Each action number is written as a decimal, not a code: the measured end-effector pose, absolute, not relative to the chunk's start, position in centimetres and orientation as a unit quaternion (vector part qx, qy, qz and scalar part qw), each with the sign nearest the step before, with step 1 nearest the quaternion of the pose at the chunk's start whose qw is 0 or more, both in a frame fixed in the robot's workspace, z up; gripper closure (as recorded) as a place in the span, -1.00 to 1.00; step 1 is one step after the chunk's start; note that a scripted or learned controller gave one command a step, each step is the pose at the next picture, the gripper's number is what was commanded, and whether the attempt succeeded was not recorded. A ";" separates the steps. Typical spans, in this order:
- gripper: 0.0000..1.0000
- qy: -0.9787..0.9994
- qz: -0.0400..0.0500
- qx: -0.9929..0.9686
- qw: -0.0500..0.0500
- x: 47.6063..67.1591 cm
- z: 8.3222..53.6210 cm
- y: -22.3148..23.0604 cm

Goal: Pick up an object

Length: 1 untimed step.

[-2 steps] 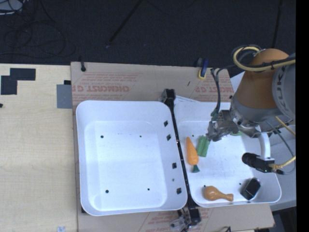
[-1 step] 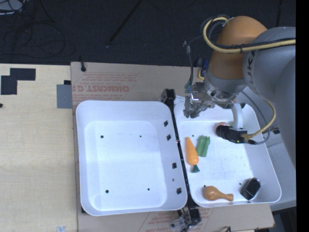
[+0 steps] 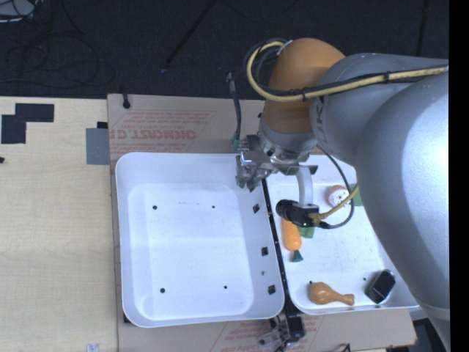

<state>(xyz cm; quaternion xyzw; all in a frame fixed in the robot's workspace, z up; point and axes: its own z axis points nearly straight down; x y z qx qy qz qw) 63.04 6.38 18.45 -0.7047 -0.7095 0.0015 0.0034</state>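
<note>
Item: carrot toy [image 3: 291,235], lying flat on the floor of the right bin [image 3: 337,259]. It is below the claw [image 3: 250,173] and slightly to its right, apart from it and not touching. Description: short, stubby orange body, set nearly lengthwise down the view, with a small green tip at the end pointing away from the claw. Claw: poised over the dividing walls where the left bin [image 3: 190,248] meets the right, at their far end; whether it is open or closed cannot be told. Other stock, all farther from the claw than the carrot toy: white-and-red round piece [image 3: 337,195] to the claw's right; tan gourd-shaped piece [image 3: 328,293] and black block [image 3: 379,286] well below and to its right. Both bins rest on the counter [image 3: 51,233].
</note>
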 end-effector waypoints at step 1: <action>1.00 -0.709 0.000 -0.705 0.000 64.4 19.3 5.9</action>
